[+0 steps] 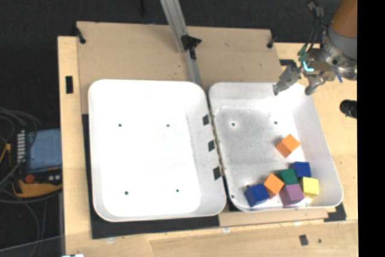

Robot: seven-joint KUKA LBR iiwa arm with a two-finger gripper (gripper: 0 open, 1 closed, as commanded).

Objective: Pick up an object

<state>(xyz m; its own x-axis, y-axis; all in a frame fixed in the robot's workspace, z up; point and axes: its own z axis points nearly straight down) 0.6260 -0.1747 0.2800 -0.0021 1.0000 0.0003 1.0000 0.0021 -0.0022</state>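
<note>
The end effector (296,82) hangs above the far right corner of the right bin (252,129), its two fingers spread apart with nothing between them, which suits an approach before any grasp: open fingers can straddle a block on the way down. The candidates for the task all lie in that same bin, toward its near side. A lone orange cube (288,145) sits apart from the rest, roughly midway along the right wall, and seems the easiest pick, since there is free floor all round it for the fingers. The others crowd together in the near right corner: a blue cube (257,194), a second orange cube (274,183), a green cube (289,176), a dark blue cube (301,168), a purple cube (292,194) and a yellow cube (310,186), several of them touching. That tight packing, up against the bin wall, probably leaves little room for a finger to slip between neighbours, so a grasp there risks pushing blocks aside rather than closing on one. The left bin (150,147) lies just beside the right one on the desk (69,69), their inner rims meeting. The end effector is well away from every cube, so the pick has not yet begun; it would need to travel toward the near side and descend.
</note>
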